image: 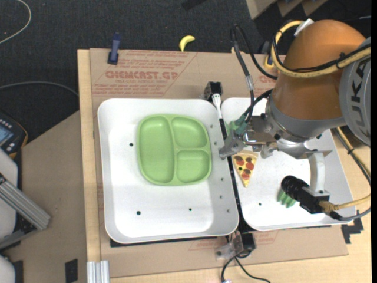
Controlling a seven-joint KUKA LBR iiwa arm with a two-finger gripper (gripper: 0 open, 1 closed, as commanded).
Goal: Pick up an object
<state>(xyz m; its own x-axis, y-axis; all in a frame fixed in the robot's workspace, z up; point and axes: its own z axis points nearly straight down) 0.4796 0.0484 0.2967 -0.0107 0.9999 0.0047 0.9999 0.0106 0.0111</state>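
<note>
End effector [234, 146] low over the left edge of the right bin [277, 218]; open or closed: cannot tell. Toy pizza slice [244, 168] lies in that bin, just beside the end effector. Small green item [286, 200] nearer the front. Left bin [118, 187]: green divided plate [174, 149]. Cardboard [141, 75] on the worktop, red print "CHEMCAST GP", smaller lines illegible.
</note>
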